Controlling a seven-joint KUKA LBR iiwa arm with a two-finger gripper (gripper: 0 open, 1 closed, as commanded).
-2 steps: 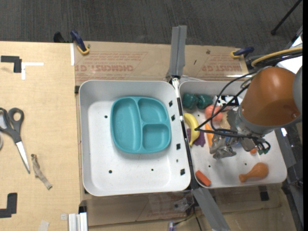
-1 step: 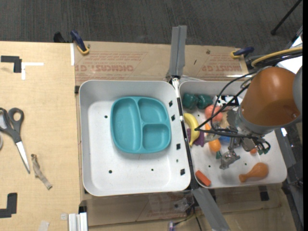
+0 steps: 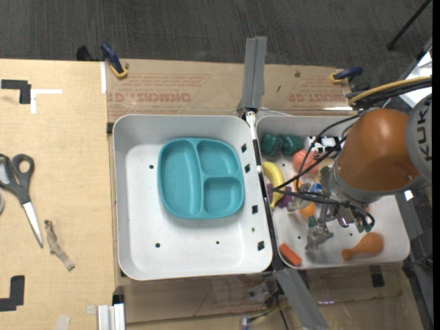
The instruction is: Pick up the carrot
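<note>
The carrot, a small orange-red piece, lies at the front left corner of the right bin, close to the wall. My gripper hangs over the bin floor just to the right of the carrot and a little farther back, apart from it. The arm's orange band and cables hide much of the bin's middle. Nothing shows in the gripper's grasp.
A tan drumstick toy lies right of the gripper. A yellow banana, a green toy, a peach ball and other small toys crowd the bin's back left. The left bin holds a teal divided plate. Scissors lie on the bench.
</note>
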